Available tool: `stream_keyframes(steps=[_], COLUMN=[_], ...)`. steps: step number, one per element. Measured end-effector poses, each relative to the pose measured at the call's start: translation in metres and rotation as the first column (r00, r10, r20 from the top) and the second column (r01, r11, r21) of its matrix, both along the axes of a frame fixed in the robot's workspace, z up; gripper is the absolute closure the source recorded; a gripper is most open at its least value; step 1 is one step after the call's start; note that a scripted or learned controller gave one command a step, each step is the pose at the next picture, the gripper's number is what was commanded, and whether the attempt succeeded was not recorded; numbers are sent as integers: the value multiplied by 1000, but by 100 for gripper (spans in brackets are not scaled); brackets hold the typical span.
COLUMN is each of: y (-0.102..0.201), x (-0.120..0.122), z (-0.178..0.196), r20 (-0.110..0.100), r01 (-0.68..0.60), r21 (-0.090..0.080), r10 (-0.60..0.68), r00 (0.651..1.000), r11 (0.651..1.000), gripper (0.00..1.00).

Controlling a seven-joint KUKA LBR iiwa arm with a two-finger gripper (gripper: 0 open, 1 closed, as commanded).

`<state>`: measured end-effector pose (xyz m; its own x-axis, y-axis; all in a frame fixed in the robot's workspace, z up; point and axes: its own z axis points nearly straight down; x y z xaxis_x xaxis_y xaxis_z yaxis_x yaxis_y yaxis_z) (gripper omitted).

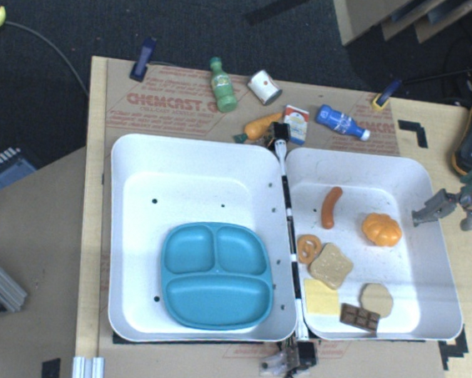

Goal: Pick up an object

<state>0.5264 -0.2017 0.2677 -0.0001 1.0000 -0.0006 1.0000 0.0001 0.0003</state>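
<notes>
Bench (187,95): brown board carrying two white bins side by side. Left bin (137,174) holds a blue divided plate (217,275) toward its 5 o'clock corner. Right bin (428,280) holds the food items: orange fruit (382,229) at 2 o'clock, sausage (330,206) at 11 o'clock, pretzel (308,249) at 9 o'clock touching a bread slice (331,266), cheese slice (320,298) at 7 o'clock, cookie (376,299) and chocolate bar (359,318) at 6 o'clock. Claw (452,208) hangs at the right bin's 2 o'clock rim; fingers look spread, nothing between them. Loose bottles lie on the bench at 12 o'clock.
</notes>
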Motion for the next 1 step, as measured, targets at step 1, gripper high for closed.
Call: stream_keyframes(steps=[1], y=[41], x=[60], z=[-129], r20=[-4], r01=[-1], r21=[3], r10=[1], r00=[1000], r11=[1000], gripper=[0])
